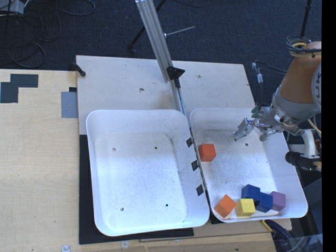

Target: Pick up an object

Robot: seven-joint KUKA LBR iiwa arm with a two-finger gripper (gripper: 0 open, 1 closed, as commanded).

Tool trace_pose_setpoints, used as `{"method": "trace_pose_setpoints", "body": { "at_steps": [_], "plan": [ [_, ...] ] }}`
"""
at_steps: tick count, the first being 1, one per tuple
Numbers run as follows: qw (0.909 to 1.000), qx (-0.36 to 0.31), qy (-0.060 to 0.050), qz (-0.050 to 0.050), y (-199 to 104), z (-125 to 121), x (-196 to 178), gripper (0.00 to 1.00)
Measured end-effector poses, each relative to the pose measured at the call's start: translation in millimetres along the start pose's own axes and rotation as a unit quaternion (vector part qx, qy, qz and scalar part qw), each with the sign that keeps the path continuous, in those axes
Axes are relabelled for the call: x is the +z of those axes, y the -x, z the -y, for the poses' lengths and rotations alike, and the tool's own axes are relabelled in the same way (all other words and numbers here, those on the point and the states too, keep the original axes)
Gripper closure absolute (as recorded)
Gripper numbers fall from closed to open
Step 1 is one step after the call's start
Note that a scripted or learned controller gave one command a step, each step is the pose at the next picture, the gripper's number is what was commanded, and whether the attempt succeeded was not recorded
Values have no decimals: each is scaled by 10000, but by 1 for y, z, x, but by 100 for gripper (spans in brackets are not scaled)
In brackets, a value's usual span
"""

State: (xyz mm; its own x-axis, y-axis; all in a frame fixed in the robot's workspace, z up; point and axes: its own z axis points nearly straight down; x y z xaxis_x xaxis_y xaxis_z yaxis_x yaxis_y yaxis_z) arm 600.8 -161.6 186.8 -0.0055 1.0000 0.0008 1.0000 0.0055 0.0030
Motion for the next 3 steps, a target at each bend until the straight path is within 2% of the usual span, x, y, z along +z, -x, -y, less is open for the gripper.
{"method": "trace_pose_setpoints", "body": {
  "at_steps": [1, 2, 3],
  "plan": [
    [10000, 34, -14, 11, -50, -9, 77, 0],
    [10000, 26, -53, -6, -61, 40, 83, 0],
    [10000, 30, 15, 9, -61, 79, 94, 0]
  ]
}}
